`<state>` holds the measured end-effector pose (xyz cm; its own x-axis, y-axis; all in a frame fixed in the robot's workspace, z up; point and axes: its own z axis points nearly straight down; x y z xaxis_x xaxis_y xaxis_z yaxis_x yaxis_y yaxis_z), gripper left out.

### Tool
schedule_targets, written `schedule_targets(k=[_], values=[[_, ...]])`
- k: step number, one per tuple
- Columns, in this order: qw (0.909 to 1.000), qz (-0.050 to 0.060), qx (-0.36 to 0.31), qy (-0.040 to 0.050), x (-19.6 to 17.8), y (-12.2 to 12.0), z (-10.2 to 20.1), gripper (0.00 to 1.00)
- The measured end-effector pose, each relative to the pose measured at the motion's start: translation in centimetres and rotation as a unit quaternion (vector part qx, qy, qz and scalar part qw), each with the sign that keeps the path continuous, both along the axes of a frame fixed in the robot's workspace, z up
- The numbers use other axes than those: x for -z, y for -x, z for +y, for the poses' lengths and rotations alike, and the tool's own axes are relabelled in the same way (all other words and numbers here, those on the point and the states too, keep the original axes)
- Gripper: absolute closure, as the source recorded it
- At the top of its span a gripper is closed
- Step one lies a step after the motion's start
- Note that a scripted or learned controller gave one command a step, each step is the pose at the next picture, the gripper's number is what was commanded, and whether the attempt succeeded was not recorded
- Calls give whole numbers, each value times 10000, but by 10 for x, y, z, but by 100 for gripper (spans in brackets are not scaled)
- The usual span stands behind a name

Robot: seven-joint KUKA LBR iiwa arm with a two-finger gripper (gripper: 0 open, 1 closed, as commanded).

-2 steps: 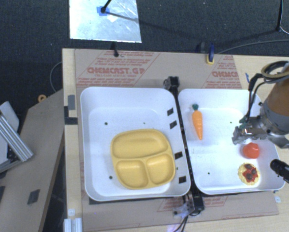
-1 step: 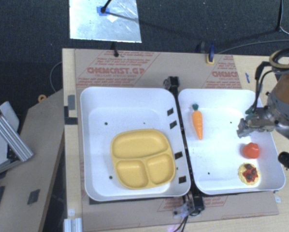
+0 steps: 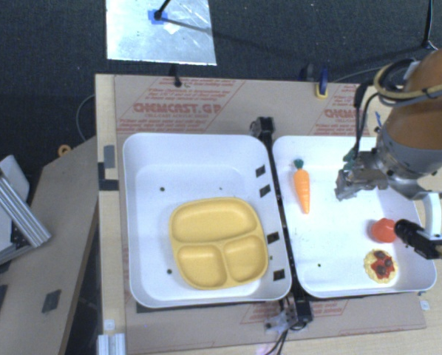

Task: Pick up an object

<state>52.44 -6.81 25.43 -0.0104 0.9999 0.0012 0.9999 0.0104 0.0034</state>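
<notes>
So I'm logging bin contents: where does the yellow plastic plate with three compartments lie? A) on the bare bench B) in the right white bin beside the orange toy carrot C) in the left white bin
C: the yellow three-compartment plate lies flat in the left white bin; the orange toy carrot is in the right white bin.

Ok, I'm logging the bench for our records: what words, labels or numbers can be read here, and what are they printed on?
"CHEMCAST GP", in red, on the brown board under the bins, readable behind the left bin.
The same red print repeats behind the right bin and along the board's front edge, too blurred to read.
</notes>
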Motion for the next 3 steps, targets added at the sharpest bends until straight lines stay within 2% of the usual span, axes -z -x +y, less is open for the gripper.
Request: schedule_targets(k=[1, 2, 3], values=[[10000, -3, 4, 0, -5, -15, 50, 100], [10000, 2, 3, 0, 10, -40, 99, 100], [10000, 5, 9, 2, 22, -52, 142, 100]])
